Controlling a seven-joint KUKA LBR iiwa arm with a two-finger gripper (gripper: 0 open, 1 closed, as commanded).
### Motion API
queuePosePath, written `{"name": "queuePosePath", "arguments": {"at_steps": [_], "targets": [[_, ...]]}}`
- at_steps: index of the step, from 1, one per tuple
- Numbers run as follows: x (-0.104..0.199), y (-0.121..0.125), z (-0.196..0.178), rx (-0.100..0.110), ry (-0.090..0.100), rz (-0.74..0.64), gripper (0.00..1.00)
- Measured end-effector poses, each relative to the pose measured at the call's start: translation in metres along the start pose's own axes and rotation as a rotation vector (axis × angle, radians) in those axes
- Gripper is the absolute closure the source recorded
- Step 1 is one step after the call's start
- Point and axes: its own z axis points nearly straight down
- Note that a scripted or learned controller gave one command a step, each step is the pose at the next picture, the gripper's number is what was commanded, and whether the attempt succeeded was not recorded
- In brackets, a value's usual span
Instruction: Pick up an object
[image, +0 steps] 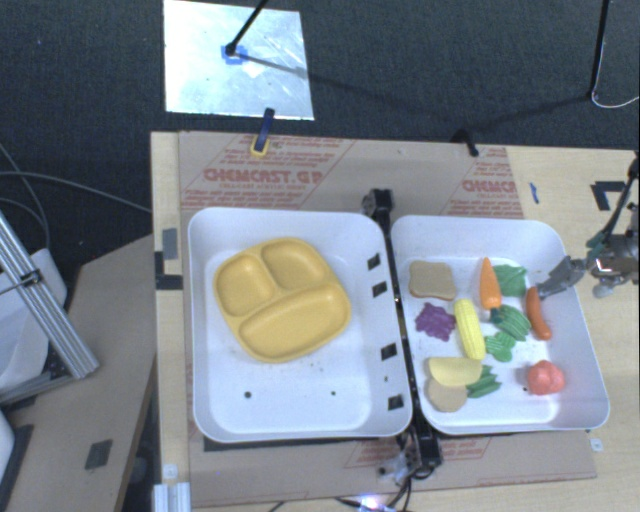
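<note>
A wooden bench (560, 170) is sitting on dark carpet, with cardboard sheets under two shallow white bins placed side by side. The gripper (566, 272) is reaching in from the right, hanging over the upper right edge of the right bin (575, 400); it is too small and blurred to tell its state, and nothing is visibly sitting in it.

Just beside the gripper, a red sausage (538, 312) is lying lengthwise near the bin's right wall. To its left, green leaves (513, 322) are spreading out, and a carrot (489, 284) is pointing up toward the far wall. Further left, a corn cob (469, 329) is lying upright in the middle, with a purple bunch of grapes (434, 320) touching its left side and a slice of bread (432, 281) resting above the grapes. Near the front, a tomato (544, 377) is sitting in the right corner, well apart from a yellow and tan piece (452, 379) with a green bit (484, 384) beside it.

In the left bin (290, 410), a yellow divided plate (282, 297) is lying tilted, with three compartments.
</note>
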Motion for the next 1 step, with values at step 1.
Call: {"name": "queuePosePath", "arguments": {"at_steps": [1], "targets": [[-0.0015, 0.0178, 0.0959, 0.006, 0.002, 0.001, 0.0]]}}
